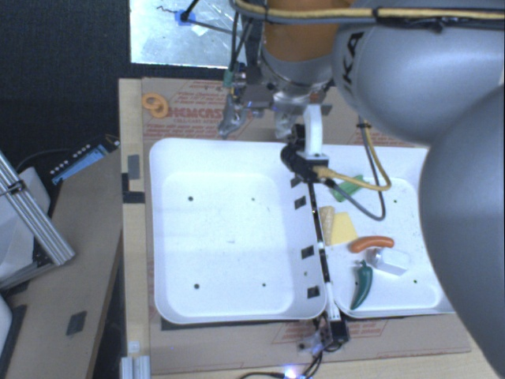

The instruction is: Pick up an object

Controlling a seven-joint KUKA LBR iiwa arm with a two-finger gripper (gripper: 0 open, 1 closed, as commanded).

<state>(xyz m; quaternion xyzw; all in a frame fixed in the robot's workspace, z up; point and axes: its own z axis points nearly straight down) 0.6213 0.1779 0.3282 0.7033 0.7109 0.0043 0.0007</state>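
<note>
Yellow wedge (343, 228) and green pepper (361, 285) lie well apart from the tool (234, 118), whose opening cannot be told.

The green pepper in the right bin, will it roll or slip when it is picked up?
The green pepper looks smooth and tapers to a point, so it may slip from a pinch near its tip. Its curved, long body probably rocks rather than rolls. It lies close to the white block, so a push might move both.

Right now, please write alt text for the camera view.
The right bin holds a yellow wedge, an orange sausage, a green pepper and a white block; a grey robot arm hangs over it and the left bin.
</note>
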